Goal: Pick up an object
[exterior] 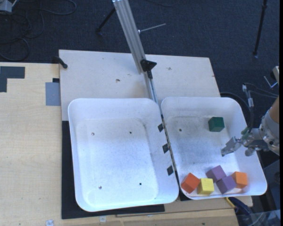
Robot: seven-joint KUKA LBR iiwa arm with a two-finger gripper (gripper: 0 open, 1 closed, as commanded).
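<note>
The gripper (232, 146) hangs over the right edge of the right bin (198, 105). I cannot tell how it is set, because it is small and blurry. The arm is cut off at the side. A green cube (216, 124) sits alone near the far right corner, turned a little. Along the near edge lie an orange-red cube (191, 182), a yellow cube (206, 186), two purple cubes (221, 179) and an orange cube (240, 179), all close together. They are blocks with no long side.
</note>
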